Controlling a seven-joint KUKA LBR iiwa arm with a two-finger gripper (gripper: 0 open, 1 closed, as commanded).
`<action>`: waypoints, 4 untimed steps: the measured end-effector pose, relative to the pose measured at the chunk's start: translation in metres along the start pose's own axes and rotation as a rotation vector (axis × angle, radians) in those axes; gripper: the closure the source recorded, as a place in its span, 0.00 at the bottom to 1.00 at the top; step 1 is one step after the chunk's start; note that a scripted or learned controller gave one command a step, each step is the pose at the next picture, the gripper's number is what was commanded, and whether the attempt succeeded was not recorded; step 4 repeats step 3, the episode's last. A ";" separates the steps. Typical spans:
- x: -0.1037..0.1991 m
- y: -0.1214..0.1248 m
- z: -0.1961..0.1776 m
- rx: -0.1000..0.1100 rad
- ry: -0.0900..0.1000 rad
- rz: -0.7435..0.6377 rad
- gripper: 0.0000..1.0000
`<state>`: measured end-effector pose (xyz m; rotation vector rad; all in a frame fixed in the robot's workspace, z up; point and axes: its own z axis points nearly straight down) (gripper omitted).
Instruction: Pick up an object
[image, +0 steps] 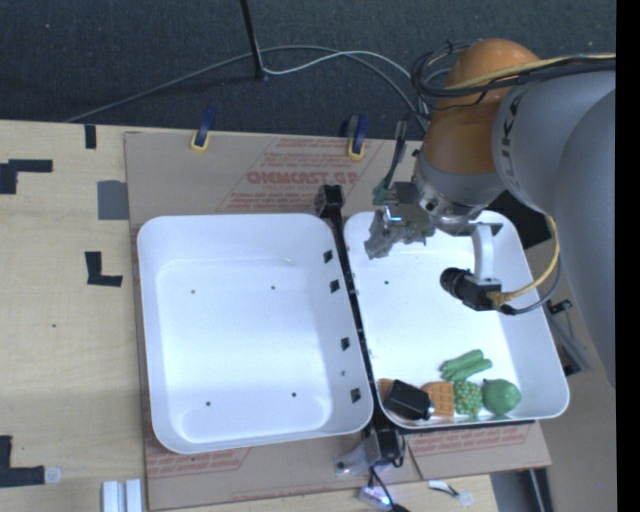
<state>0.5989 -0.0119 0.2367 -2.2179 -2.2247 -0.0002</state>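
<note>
Toys lie bunched along the near edge of the right bin (520, 260): a black block (408, 400) at the left of the row, an orange piece (437, 398) just beside it, a knobbly yellow-green piece (466, 397) next, and a round green ball (501, 396) at the right end. A ridged green object (464, 364) lies tilted just behind the middle of that row, close to the yellow-green piece. Whether neighbours in the row touch is hard to tell, though they sit tightly together. The gripper (385, 240) hangs over the far left corner of the same bin, near the wall that divides the two bins, and well apart from the toys. Its grey tips are small and blurred, so I cannot tell whether they stand apart or together, and nothing can be seen between them. Above it, the arm (560, 130) reaches in from the right, with its orange band (478, 100) and a loop of cables near the wrist. A black cylindrical part (466, 286) hangs beside the wrist over the middle of the right bin. The left bin (150, 300) sits alongside, its white floor marked with a few small dark dots. Both bins rest on a cardboard sheet (290, 175) with red lettering, laid on the wooden tabletop (60, 340), which carries several black tape marks.
</note>
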 end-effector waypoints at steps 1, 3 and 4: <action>0.051 0.018 0.014 0.002 0.000 -0.001 1.00; 0.089 0.035 0.006 0.001 -0.001 0.003 0.00; 0.089 0.035 0.006 0.001 -0.001 0.003 0.00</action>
